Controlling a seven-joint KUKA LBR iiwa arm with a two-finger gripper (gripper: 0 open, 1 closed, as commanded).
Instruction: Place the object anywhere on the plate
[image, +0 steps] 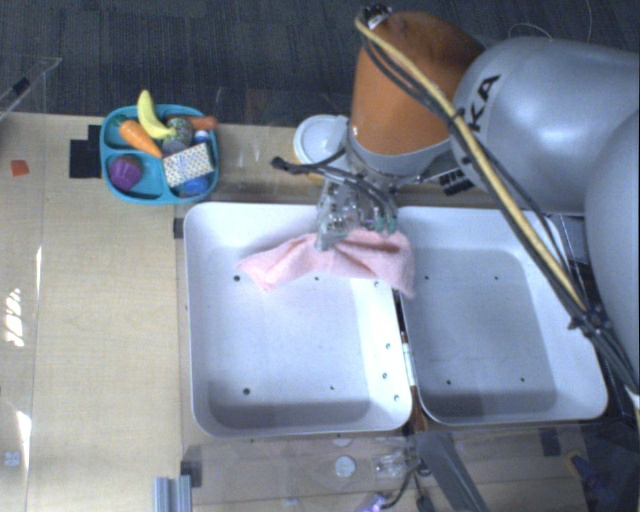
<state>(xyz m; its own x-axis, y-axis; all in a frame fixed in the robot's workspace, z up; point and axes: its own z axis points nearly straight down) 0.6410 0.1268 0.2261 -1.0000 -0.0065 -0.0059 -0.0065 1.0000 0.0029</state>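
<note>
Hand (345, 228) is over the back edge of the left bin (290, 400), fingers pointing down, clenched on the upper edge of a pink cloth (335, 260). The cloth hangs from the fingers and trails left onto the bin floor, its right part draped across the divider toward the right bin (500, 380). A white plate (318, 140) sits on the bench (90, 330) behind the bins, partly hidden by the arm. Blue tray (155, 155) of toy food is at back left.
</note>
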